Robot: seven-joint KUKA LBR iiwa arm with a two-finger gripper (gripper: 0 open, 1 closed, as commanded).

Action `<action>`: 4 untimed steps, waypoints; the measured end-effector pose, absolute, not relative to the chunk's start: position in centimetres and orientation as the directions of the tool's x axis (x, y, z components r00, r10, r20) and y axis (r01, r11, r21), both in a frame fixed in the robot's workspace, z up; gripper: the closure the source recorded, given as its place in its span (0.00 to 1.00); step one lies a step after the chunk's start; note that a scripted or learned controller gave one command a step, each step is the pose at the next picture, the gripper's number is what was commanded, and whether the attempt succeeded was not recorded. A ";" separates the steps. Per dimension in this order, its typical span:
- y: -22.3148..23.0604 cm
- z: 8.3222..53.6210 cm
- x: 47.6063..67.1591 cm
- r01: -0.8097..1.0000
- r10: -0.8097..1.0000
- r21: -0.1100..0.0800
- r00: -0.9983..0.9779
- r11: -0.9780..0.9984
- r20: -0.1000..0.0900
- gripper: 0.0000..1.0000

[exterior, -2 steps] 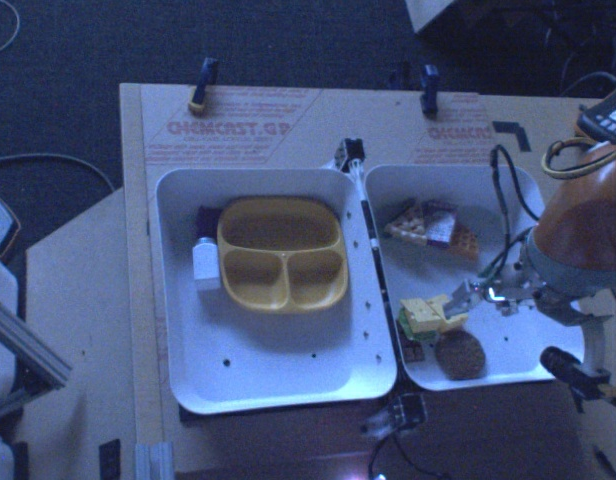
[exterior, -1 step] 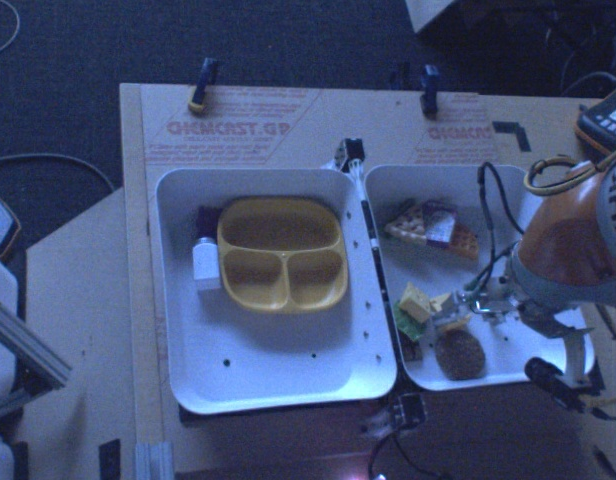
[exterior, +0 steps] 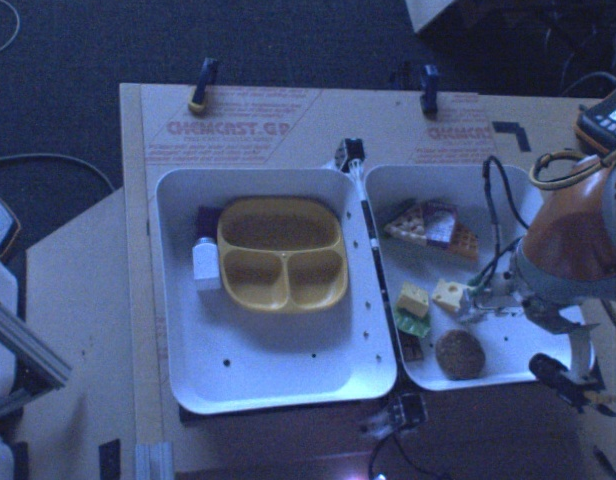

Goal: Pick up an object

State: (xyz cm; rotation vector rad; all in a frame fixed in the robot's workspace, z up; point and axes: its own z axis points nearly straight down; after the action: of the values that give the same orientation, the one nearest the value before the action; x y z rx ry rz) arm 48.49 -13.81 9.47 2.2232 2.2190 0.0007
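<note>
**Reaching into the right bin, pincer low beside the cheese**

Reaching in from the right, the grey arm [exterior: 573, 238] with its orange band bends down over the right bin [exterior: 508, 363]. Its pincer [exterior: 480, 303] sits low near the bin floor, just beside a pale yellow cheese wedge [exterior: 449, 294] with holes in it. The light is dim and the metal parts blur together, so I cannot tell how the pincer stands, nor whether it touches the wedge; nothing can be seen between its tips.

Several toy foods lie in the same bin. A small yellow cheese block [exterior: 414, 299] rests left of the wedge, near the wall shared with the other bin, and a green piece [exterior: 412, 322] lies just below it. A round brown patty [exterior: 459, 354] sits toward the near edge, below the wedge and apart from it. Toward the far side a flat waffle-like piece [exterior: 433, 226] in tan, purple and orange lies at a slant.

The left bin [exterior: 188, 358] carries a yellow divided plate [exterior: 282, 253] with three compartments, lying flat. A small white bottle [exterior: 206, 262] stands touching the plate's left rim, with a dark object [exterior: 207, 220] just behind it.

Both bins rest side by side on the table [exterior: 138, 268], a pale board with red lettering, clamped at its far edge.
</note>
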 end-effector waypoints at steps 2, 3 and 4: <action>-14.4 20.0 49.0 1.000 1.000 0.007 0.000 0.000 -0.003 1.00; -14.4 22.7 49.1 1.000 1.000 0.006 -0.001 0.001 -0.003 1.00; -9.5 21.9 48.4 1.000 1.000 -0.003 -0.005 0.005 0.003 1.00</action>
State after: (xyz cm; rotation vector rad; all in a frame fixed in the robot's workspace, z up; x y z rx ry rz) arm 48.35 -9.55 21.86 2.2195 2.2297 -0.0003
